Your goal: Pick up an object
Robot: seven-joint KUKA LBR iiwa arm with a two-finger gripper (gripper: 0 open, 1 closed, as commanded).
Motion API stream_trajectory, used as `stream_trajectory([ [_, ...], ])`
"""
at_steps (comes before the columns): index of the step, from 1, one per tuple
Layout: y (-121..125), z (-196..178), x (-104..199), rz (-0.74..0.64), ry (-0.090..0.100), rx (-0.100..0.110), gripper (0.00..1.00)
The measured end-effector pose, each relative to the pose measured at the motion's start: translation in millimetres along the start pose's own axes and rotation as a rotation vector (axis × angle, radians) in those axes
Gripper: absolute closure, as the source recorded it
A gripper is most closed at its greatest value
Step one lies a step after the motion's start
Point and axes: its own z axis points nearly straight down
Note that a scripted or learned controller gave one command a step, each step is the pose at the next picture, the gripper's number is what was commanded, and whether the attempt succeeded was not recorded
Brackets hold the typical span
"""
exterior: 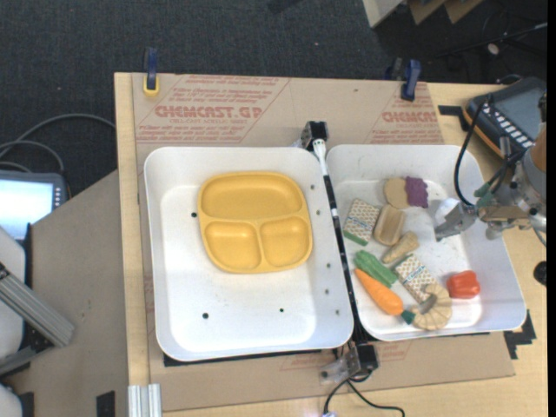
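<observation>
The claw (453, 222) hangs over the right bin (495, 315), near its right edge, its 2 fingers spread and holding nothing. This looks like the approach step. The toys lie toward the bin's left edge; the red block (464, 284) sits nearest, so lowering over it seems next.

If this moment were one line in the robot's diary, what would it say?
stage: reaching | gripper: over right bin, nothing seen held | nearest: red toy | yellow tray: left bin
</observation>
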Motion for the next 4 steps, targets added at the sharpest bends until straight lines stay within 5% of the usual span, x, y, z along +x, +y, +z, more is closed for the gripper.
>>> stream_trajectory([
  [1, 54, 148, 39, -0.004, 0.002, -0.001, 0.0],
  [2, 68, 142, 32, 0.0, -0.001, -0.003, 0.0],
  [3, 138, 144, -9, -0.006, 0.003, 0.021, 0.0],
  [4, 153, 148, -10, -0.011, 0.008, 0.068, 0.0],
])
